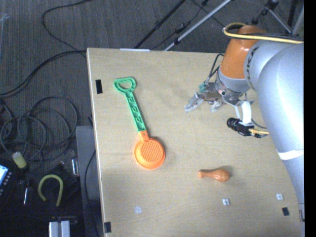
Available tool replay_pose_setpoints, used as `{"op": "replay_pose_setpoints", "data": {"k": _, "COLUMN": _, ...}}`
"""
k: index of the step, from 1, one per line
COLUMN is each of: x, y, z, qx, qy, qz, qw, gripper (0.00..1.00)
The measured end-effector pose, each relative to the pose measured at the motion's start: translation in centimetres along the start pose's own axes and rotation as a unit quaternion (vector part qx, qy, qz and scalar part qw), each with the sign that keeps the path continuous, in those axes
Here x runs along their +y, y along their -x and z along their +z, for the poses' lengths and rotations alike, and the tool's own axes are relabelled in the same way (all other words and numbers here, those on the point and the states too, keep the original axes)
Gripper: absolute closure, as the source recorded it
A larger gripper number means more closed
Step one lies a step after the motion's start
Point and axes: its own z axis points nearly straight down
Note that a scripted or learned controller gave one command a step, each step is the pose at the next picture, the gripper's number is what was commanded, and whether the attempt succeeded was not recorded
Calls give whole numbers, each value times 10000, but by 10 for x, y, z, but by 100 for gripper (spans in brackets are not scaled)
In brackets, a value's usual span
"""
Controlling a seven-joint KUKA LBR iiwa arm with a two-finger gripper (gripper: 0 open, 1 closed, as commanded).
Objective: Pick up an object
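Two loose things lie on the pale bench top (173, 73), well apart, so either can be approached without knocking the other. Largest is the arm (276, 98) reaching in from the right, its gripper (203, 101) over bare wood with fingers spread and nothing between them. The green-handled orange strainer (140, 130) lies left; the small orange drumstick-shaped toy (216, 174) lies nearer, right of it.

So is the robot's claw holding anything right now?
Gripper: up over the bare wooden top, nothing between its fingers; open or shut cannot be told.
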Motion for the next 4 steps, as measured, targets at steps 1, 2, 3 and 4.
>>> {"op": "replay_pose_setpoints", "data": {"k": 1, "x": -4, "y": 90, "z": 9, "qx": 0, "qy": 14, "qz": -650, "qw": 9979, "gripper": 0}}
{"op": "replay_pose_setpoints", "data": {"k": 2, "x": 0, "y": 27, "z": 8, "qx": 16, "qy": 24, "qz": -2175, "qw": 9760, "gripper": 0}}
{"op": "replay_pose_setpoints", "data": {"k": 3, "x": 0, "y": 25, "z": -1, "qx": 27, "qy": 40, "qz": -2175, "qw": 9761, "gripper": 100}}
{"op": "replay_pose_setpoints", "data": {"k": 4, "x": -59, "y": -18, "z": 9, "qx": 33, "qy": 10, "qz": -1240, "qw": 9923, "gripper": 100}}
